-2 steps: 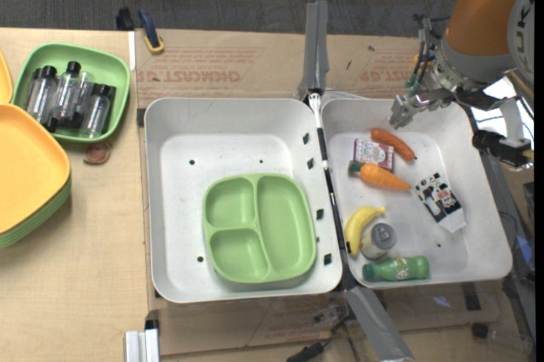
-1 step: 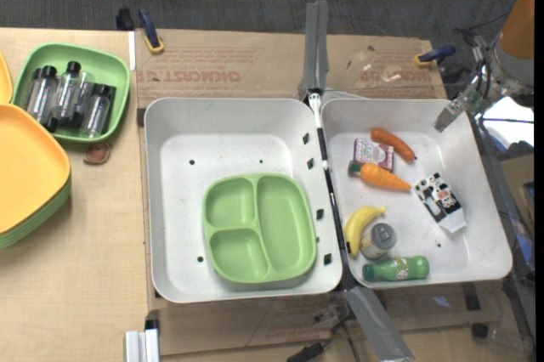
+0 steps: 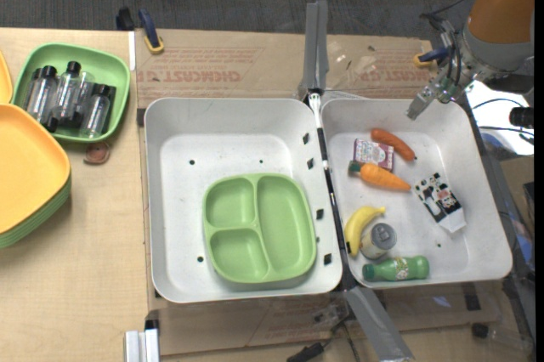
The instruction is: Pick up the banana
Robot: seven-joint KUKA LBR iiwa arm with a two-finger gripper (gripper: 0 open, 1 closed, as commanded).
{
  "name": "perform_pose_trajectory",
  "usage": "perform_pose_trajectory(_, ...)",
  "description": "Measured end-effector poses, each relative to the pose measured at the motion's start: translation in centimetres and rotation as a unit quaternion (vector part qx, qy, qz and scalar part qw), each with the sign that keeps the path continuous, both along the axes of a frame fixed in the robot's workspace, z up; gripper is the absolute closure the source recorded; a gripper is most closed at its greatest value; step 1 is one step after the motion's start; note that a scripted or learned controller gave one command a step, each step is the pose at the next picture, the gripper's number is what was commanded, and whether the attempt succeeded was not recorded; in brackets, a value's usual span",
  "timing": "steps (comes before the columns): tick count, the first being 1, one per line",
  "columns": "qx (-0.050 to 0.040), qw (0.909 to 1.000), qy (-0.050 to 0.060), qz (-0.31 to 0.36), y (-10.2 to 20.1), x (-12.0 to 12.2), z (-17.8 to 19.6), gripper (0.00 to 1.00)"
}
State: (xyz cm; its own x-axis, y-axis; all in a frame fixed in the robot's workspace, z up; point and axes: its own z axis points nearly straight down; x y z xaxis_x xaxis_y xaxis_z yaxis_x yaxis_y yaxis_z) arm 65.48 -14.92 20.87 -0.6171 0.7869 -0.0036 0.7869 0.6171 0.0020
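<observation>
One arm, gripper (image 3: 422, 106) at upper right of frame, over far rim of right bin (image 3: 489, 207); we cannot tell its state. Banana (image 3: 361, 224) lies lower left of it, near bin's left wall, touching can (image 3: 379, 240). Long axis runs lower-left to upper-right. We judge next move: travel down-left.

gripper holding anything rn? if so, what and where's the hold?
Nothing held. The gripper hangs over the far edge of the right bin, with nothing between its fingers. The banana lies in that bin's near left part, beside a can.
</observation>
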Motion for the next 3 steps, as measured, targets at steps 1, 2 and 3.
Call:
perform_pose_trajectory(1,-0.0001,0.9943,0.000,0.106,3.7,0.2,4.0,1.00)
perform_pose_trajectory(2,0.0005,0.9631,0.002,0.269,8.7,-1.6,-0.9,1.00)
perform_pose_trajectory(3,0.0000,0.9171,0.001,0.399,1.5,-6.6,-5.3,1.00)
